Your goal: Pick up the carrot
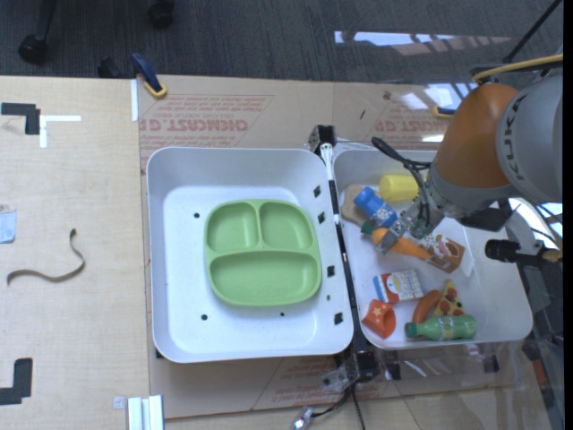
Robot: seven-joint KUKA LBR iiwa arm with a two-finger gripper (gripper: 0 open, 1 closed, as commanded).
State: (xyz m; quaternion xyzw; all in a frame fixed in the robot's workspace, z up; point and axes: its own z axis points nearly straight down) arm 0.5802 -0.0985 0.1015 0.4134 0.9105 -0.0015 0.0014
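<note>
The carrot [407, 246] is lying in the right bin [501, 325], tilted, its orange body touching a brown packet [448, 253]. The gripper [414, 227] is being held right over the carrot's upper end; whether it is open or closed cannot be told. Just beside are a blue bottle [373, 207] and a yellow cup [398, 186]. A green divided plate [263, 253] is sitting in the left bin [170, 267].

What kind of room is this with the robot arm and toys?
Probably a robot lab or workshop. A robot arm reaches over two white bins of toy food on a bench, and office chair wheels stand on grey carpet.
</note>
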